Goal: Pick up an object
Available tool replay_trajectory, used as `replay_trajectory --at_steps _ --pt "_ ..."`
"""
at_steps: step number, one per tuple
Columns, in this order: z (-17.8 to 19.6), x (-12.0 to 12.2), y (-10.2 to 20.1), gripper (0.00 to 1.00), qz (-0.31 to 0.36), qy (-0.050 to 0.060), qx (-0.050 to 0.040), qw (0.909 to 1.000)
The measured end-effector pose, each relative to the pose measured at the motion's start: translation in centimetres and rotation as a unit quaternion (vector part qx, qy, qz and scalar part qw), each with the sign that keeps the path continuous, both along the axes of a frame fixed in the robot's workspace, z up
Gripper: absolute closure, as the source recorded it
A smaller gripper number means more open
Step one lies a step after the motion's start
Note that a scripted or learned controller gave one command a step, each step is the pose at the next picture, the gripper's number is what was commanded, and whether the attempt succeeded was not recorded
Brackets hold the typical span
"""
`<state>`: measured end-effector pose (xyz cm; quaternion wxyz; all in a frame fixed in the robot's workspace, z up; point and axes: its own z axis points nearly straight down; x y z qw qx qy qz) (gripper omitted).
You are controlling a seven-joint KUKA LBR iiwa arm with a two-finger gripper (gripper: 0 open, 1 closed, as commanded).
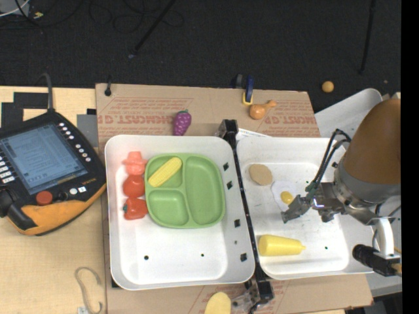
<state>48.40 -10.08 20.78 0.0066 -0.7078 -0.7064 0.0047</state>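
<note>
The gripper (296,209) sits low over the right bin (334,261), near the bin's middle, with the arm (373,156) reaching in from the bin's right edge. Whether the gripper is released or clenched cannot be told from here; nothing is seen in its grasp. Just beside it, toward the bin's far left corner, lies a small yellow piece (287,197), and beyond that a tan disc (260,174). A yellow cone-shaped object (280,245) lies along the bin's near edge, left of centre.

In the left bin (170,267), a green divided plate (185,191) occupies the far half. A yellow corn cob (163,171) rests in the plate's far left compartment. Red and pink toy pieces (133,187) line the bin's left edge, touching the plate.

On the cardboard (144,113) behind the bins lie a purple grape bunch (182,122) and an orange pear-shaped object (260,110). A control pendant (46,169) sits at the bench's left edge.
</note>
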Motion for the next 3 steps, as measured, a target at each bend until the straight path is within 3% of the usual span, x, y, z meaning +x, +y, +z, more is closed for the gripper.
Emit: replay_trajectory --at_steps 1,3 --pt "0.6 0.3 -0.1 0.0 0.001 -0.006 -0.0008 1.0" --pt "-9.5 -0.5 0.8 0.0 0.001 -0.004 -0.0002 1.0"
